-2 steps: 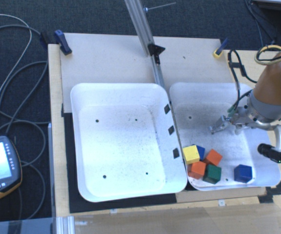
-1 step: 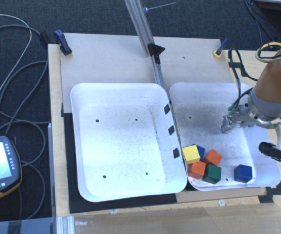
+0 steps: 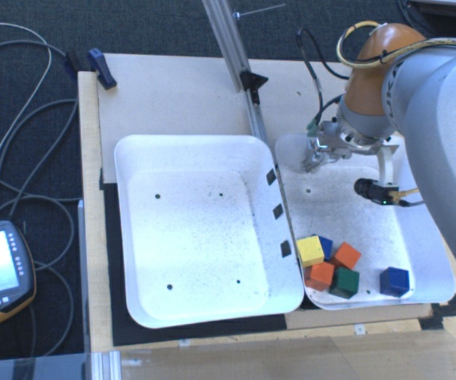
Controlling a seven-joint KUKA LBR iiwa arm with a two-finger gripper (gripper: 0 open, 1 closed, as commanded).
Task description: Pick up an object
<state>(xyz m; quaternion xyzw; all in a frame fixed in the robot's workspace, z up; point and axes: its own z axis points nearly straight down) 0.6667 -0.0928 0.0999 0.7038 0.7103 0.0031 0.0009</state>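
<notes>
- Claw [image 3: 317, 158] hung over the far end of the right bin [image 3: 427, 240], near its upper-left corner, below the orange band [image 3: 374, 70] of the arm. Whether it was apart or together could not be told, as it was small and seen against white plastic. Nothing could be seen in its grip.
- Candidates for picking lay at the opposite, near end of that same bin, well apart from the claw: a yellow cube [image 3: 310, 250] touching a small blue piece [image 3: 325, 245] behind it, two orange cubes [image 3: 347, 255] [image 3: 319, 275], a green cube [image 3: 344, 282], and a blue cube [image 3: 395, 281] set off by itself towards the right.
- Five of these sat bunched and touching, probably because the bin's sloped wall gathers loose things in a corner. That crowding would leave little room for a grip around any single one.
- By my judgement the lone blue cube was the easier target, having bare floor on every side.
- Left bin [image 3: 196, 236] lay just beside the right one, its floor marked with dark specks, likely kept there as the place for drops.
- Both bins rested on the pale tabletop [image 3: 172, 93], and a slanted metal rail [image 3: 228, 38] ran down towards the gap between them.
- The pick had seemingly not begun, since the arm would first need to travel along the bin to the cubes.
</notes>
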